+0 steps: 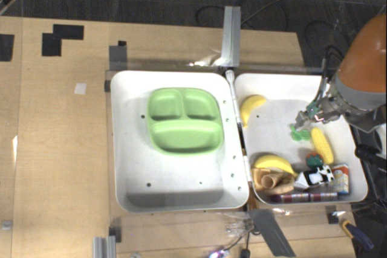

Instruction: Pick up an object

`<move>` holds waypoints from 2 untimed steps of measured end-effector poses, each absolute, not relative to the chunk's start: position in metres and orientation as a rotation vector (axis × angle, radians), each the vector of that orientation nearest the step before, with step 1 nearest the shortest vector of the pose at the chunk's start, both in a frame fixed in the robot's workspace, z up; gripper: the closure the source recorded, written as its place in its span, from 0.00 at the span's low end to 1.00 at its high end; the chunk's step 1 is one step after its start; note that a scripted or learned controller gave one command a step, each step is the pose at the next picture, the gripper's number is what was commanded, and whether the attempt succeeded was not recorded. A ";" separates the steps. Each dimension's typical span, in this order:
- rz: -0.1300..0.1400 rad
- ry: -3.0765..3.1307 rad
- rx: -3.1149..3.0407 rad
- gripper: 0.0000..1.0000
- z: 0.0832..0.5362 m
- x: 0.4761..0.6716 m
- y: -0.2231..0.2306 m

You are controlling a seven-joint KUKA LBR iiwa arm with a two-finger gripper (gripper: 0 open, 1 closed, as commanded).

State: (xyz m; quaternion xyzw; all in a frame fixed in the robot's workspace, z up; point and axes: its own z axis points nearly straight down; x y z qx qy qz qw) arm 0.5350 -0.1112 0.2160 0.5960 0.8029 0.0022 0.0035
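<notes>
— Small green plastic toy piece (300, 134), right-centre of frame, lying on the floor of the right-hand white shallow bin (278, 90); looks like the target, judging by the two-finger gripper (310, 117) poised just above and touching or nearly touching its top edge.

— Jaws holding it?

— Cannot tell. Fingers too small and too blurred to read as wide or narrow; nothing clearly pinched between them.

— Why that piece and not another?

— Probably easiest to reach: sits apart from the heap along the lower edge of the bin, where a yellow plastic banana (274, 163), a tan waffle cone (270, 179) and a black-and-white cow figure (318, 176) lie packed together. Only the yellow corn cob (321, 144) lies just beside it, to the lower right.

— Anything else loose?

— Pale yellow lemon-like fruit (251, 107) at the upper left of the same bin, well apart. Light green divided plastic tray (184, 119) alone in the left-hand white bin (130, 148), far from the arm's side.

— Risk?

— Likely nudging the corn cob while closing.
</notes>
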 end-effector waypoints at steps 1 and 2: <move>0.006 2.436 1.978 1.00 0.193 0.527 -0.081; 0.006 2.573 1.793 1.00 0.174 0.515 -0.108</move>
